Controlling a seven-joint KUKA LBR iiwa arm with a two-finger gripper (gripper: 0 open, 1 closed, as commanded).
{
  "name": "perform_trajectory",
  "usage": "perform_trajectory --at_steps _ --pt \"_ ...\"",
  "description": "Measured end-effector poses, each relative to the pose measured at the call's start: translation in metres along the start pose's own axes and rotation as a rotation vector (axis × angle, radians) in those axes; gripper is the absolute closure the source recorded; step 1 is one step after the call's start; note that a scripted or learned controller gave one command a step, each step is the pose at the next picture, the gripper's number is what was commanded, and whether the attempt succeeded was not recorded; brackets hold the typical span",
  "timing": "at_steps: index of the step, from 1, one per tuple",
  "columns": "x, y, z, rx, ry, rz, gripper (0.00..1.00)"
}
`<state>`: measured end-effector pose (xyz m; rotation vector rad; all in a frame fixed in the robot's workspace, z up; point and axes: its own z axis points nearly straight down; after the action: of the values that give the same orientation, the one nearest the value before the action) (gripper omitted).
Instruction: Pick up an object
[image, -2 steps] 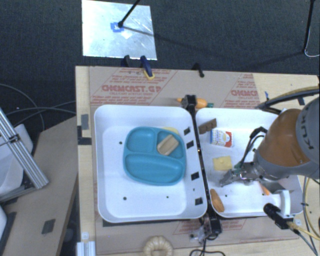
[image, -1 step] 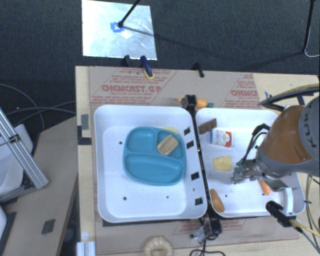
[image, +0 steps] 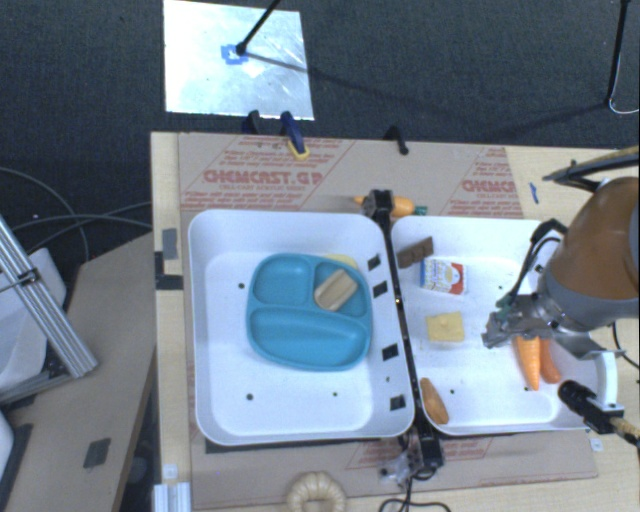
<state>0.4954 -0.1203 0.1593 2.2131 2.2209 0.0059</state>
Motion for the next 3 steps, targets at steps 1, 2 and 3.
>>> perform_trajectory --at_steps 1,2,3 --pt "-0.009 0.007 -0.051 0.0 0.0 0.0 1.0" --pt "-0.009 0.009 -0.066 0.004 0.001 -0.001 1.0" --pt "0.034 0.042 -0.066 0.003 0.003 -0.006 1.0"
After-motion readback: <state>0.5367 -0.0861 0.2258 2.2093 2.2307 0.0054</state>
